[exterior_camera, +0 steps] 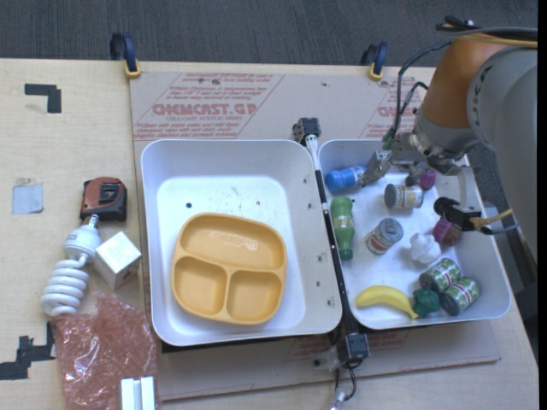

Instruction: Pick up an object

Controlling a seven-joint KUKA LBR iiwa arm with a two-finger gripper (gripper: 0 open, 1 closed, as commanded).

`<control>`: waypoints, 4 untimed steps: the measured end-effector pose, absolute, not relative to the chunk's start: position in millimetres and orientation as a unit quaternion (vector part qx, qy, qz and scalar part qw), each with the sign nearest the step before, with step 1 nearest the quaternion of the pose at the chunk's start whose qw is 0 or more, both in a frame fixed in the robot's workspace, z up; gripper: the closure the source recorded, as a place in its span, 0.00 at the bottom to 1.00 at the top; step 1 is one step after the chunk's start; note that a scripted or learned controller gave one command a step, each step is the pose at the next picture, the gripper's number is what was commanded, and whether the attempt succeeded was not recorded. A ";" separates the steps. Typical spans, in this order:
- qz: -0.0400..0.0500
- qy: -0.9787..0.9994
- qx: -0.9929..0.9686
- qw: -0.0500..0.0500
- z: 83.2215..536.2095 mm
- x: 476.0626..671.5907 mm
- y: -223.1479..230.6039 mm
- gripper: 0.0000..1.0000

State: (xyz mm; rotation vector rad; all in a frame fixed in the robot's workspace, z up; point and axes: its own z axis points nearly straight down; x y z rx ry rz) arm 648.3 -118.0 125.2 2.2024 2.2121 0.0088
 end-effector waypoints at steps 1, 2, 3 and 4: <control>0.000 0.707 0.707 0.000 92.5 587.2 -114.9 0.00; 0.000 0.706 0.708 0.001 102.7 587.9 -115.5 1.00; 0.000 0.706 0.708 0.001 102.7 587.8 -115.5 0.00; 0.000 0.708 0.706 0.001 93.1 655.2 -144.4 0.00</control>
